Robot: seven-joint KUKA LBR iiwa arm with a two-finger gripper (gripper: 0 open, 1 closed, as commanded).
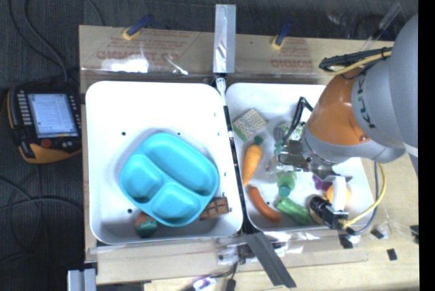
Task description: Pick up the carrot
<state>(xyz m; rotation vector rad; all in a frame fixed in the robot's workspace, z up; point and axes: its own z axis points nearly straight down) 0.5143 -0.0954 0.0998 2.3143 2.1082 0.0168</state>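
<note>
**Gripper low in the right bin, carrot lying free beside it**

Seen from above, the gripper (289,159) hangs low inside the right bin (353,100), among small toy foods. Whether it is wide or narrow cannot be told, because the wrist and its orange band hide the tip. Nothing can be seen held in it.

Just to its left lies the carrot (251,160), orange, with a green top pointing up toward a speckled sponge-like block (249,122). It rests near the bin's left wall, apart from a second orange piece (263,204) lower down.

The carrot looks like a light, stiff plastic toy with a smooth, tapering skin, so it may slip. The thick upper half, gripped across its width, seems the safest hold.

The left bin (102,147) holds a blue divided tray (170,177). Both bins sit on the desk (177,52).
</note>
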